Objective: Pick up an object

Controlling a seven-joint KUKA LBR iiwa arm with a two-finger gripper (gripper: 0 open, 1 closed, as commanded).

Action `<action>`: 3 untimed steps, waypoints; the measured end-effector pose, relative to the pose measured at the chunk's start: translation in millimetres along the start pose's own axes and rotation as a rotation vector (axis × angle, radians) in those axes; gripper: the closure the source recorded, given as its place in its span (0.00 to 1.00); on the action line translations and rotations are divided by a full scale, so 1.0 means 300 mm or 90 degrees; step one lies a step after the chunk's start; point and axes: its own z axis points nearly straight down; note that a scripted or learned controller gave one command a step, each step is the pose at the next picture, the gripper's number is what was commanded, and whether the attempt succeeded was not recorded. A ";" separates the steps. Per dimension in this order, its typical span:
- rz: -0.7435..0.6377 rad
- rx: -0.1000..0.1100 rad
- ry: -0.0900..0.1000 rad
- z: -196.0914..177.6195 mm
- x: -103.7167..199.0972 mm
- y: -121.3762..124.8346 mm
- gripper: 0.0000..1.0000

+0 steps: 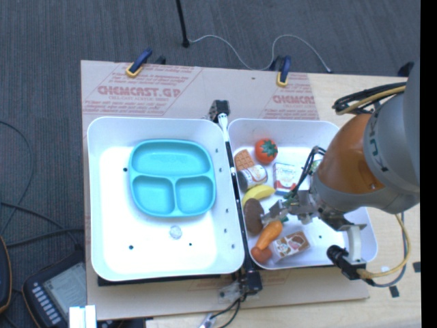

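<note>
A round red toy tomato [266,149] sat at twelve o'clock from my gripper [281,210], a long orange toy carrot [265,238] at seven. I could not tell its grip.

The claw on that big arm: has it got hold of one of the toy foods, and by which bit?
It cannot be told. The claw sits low in the right bin, just above the carrot.
</note>
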 end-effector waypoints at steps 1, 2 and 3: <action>-0.002 0.003 0.002 0.067 0.017 -0.006 0.00; -0.002 0.000 0.002 0.029 0.016 0.001 1.00; -0.002 0.000 0.002 0.029 0.017 0.000 0.00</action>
